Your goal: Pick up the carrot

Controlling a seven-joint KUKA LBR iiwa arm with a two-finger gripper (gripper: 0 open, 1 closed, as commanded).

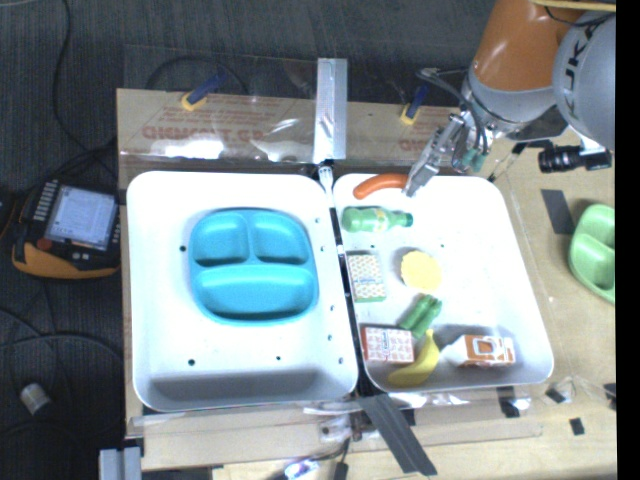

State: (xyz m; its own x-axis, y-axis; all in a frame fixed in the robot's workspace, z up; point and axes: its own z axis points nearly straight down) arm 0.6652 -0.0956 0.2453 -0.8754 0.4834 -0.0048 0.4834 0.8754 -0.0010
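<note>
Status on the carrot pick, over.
Gripper at the carrot's right end, far edge of the right bin. Carrot lying flat against the rim, not lifted. Green bottle lies just beside it, near side.

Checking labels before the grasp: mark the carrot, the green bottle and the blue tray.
carrot [377, 184], camera view, middle of its orange body at the right bin's far edge.
green bottle [372, 219], camera view, middle of its body, lying flat.
blue tray [254, 290], camera view, floor of its large near compartment.

Hand touches carrot in right bin.
</note>
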